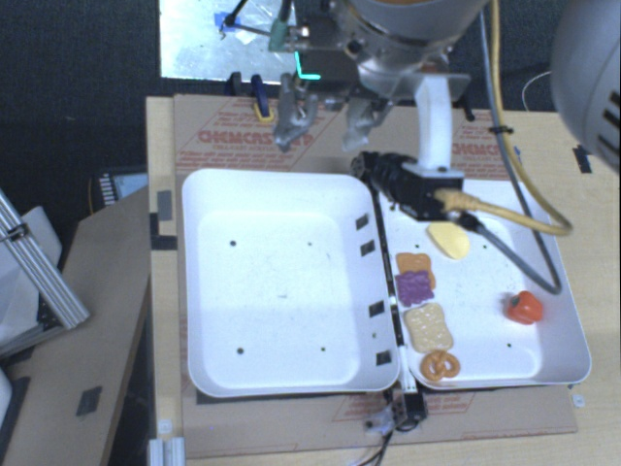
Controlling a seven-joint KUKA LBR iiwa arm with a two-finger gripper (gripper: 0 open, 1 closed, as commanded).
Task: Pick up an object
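Your gripper [320, 129] hangs above the far rim of the left bin [209, 260], two metal fingers [289, 124] spread apart with nothing between them, so count it as open and empty. Every candidate lies the other way: all the objects sit in the right bin [553, 348], toward the near right from the gripper.

A column runs down the divider side: an orange waffle piece [413, 263], a purple piece [415, 284], a tan cracker [428, 326] and a pretzel [440, 366] nearest you. The first three touch or nearly touch (hard to tell at this resolution), their long axes roughly along the divider.

The yellow chip [449, 240] lies just beyond that column, close under the black fitting and yellow hose [505, 216]. The red-orange pepper [525, 307] sits well apart from everything, the cleanest target in my judgement.

Obstacles: the divider clips [374, 280] stand between gripper and column; the hose drapes over the right bin's far part.
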